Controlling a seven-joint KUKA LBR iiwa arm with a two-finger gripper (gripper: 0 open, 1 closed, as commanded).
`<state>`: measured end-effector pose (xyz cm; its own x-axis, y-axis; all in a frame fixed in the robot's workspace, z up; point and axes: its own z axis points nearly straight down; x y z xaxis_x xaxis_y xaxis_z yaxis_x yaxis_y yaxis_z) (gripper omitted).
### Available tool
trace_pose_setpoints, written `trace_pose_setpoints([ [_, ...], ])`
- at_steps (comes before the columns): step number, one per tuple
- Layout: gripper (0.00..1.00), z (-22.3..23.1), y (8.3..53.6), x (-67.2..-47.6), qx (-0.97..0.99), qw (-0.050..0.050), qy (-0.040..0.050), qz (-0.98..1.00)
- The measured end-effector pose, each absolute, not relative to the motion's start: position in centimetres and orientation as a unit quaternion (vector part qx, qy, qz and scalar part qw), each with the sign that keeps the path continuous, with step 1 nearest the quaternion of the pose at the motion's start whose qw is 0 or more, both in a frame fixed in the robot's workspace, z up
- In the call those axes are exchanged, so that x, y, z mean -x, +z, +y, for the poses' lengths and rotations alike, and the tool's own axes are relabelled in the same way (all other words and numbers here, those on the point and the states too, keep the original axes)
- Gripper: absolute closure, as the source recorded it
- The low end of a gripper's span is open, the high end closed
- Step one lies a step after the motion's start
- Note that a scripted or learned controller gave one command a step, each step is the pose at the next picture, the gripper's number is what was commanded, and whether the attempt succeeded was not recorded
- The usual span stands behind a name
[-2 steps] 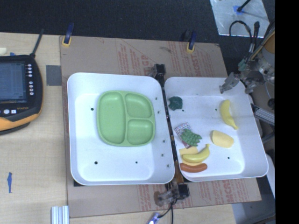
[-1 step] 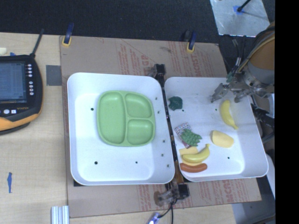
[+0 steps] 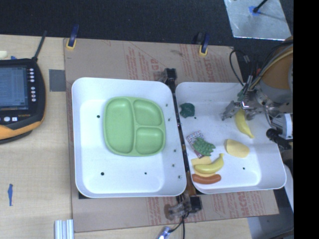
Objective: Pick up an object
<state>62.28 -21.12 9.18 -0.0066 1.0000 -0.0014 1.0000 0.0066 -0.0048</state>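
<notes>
Trouble here starts with how little of the grip can be read. The end effector sits low in the right bin, toward its 1 o'clock corner, with the top of a small yellow banana right at its tip; whether the fingers are apart, together or clamped on the fruit, I cannot tell. The banana slants down toward 5 o'clock, most of its length hanging clear of the tool, so if only its upper end is caught, a lift would probably let it pivot and drop.

Just beside it at 7 o'clock lies a lemon wedge; a falling banana could knock it. Farther toward 8 o'clock, a second banana touches a red sausage, with green grapes and a dark broccoli piece near the bin's left wall. The cables trailing behind the wrist look close to the bin's rim and might snag. The green divided plate in the left bin is well apart.
</notes>
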Motion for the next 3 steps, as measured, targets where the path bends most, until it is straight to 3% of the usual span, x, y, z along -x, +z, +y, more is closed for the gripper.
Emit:
trace_pose_setpoints([
  [1,0.0,-21.3,21.6,-58.1,0.707,0.0,0.0008,-0.708],
  [2,0.0,-21.1,9.0,-60.8,0.704,0.002,0.0024,-0.71],
  [3,0.0,-21.2,19.8,-65.7,0.706,0.0,0.0001,-0.709],
])
